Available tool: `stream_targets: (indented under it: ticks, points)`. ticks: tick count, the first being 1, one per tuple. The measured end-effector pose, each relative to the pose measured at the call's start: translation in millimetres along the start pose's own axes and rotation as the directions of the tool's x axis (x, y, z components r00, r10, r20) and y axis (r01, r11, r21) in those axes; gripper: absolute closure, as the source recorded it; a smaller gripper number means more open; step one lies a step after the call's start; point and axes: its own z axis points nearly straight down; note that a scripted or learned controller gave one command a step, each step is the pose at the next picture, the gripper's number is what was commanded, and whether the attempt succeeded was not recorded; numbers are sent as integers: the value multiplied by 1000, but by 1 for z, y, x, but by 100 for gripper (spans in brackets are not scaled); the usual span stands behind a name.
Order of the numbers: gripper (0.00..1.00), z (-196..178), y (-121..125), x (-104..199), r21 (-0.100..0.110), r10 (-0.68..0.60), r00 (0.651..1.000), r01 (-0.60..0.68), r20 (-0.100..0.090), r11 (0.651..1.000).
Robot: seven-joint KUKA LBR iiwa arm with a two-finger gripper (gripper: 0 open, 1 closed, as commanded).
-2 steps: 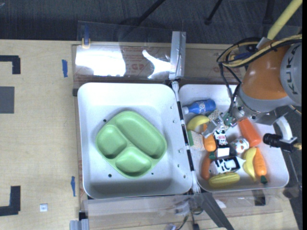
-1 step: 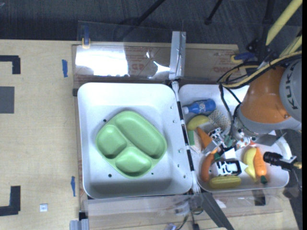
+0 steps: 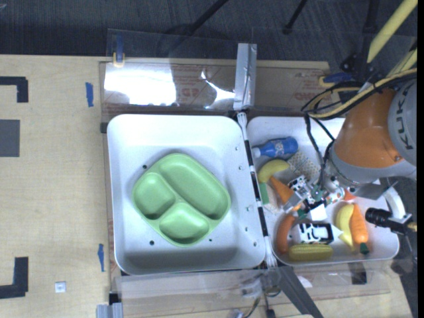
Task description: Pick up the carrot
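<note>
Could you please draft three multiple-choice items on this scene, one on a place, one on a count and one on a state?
1. Where does the carrot lie?
A. right bin
B. left bin
C. on the bench

2. How many compartments has the green tray?
A. two
B. three
C. five

3. How does the tray stand?
A. upside down
B. on edge
C. flat, open side up

Answers: 1 A, the carrot lies among the toys in the right bin; 2 B, one long and two smaller hollows show; 3 C, its hollows face the camera in the left bin.
</note>
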Motion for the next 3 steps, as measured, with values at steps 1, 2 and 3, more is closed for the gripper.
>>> stream_targets:
  ticks: [1, 2, 3]
  points:
    - [100, 11, 7, -3, -2, -162, 987, 162, 6, 987]
    - [100, 11, -66, -21, -8, 56, 998, -56, 9, 998]
    - [100, -78, -20, 36, 9, 23, 1000, -23, -8, 1000]
